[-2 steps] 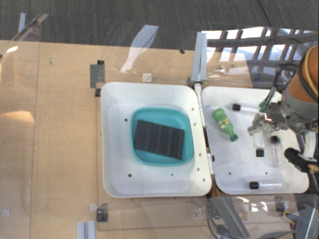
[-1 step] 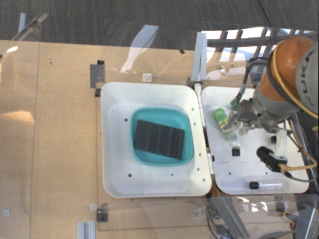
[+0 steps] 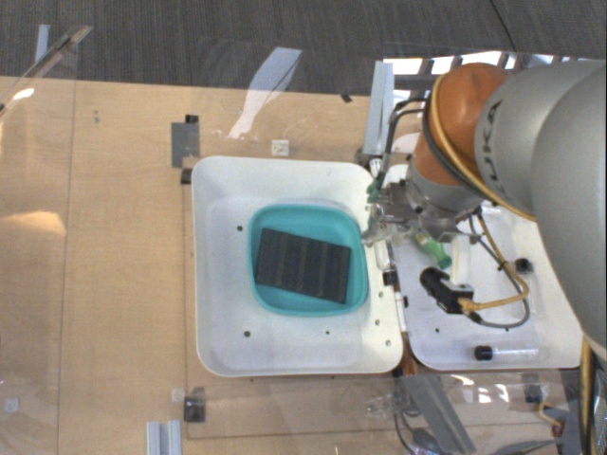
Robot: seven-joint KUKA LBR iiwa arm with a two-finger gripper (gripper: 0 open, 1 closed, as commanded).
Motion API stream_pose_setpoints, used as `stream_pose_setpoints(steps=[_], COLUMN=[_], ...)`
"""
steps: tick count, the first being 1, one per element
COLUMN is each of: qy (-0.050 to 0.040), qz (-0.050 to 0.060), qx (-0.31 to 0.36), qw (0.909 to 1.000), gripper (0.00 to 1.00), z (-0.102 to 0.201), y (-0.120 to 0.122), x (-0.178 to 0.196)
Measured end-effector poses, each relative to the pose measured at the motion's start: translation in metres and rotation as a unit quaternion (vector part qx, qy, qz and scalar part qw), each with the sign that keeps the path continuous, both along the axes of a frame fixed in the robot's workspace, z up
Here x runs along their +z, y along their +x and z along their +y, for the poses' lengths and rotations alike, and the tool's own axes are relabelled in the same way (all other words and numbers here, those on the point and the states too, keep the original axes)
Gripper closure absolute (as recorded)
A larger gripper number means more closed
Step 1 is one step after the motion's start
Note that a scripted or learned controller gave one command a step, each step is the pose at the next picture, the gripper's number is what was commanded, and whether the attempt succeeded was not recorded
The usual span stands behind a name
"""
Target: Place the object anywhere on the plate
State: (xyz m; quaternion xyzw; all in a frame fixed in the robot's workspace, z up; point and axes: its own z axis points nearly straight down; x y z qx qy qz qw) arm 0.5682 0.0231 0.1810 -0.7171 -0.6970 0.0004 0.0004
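Seemingly early on, the gripper (image 3: 379, 224) is hovering over the right bin (image 3: 503, 344) near a small green object (image 3: 437, 251), while the teal plate (image 3: 308, 230) is waiting in the left bin (image 3: 223, 282).

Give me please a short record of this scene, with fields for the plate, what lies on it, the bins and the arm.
plate: teal, square with rounded corners, in the left bin
on plate: dark ribbed rectangular object, lying flat
right bin: white, holds a small green item, partly hidden
arm: grey with orange band, over the seam between the bins
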Motion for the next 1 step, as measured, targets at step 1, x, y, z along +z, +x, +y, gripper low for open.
stream_pose_setpoints(steps=[1], qy=[-0.0001], qz=[0.000], qx=[0.000], qw=[1.0000], gripper=[0.00], z=[-0.0004], y=[0.0001], x=[0.0002])
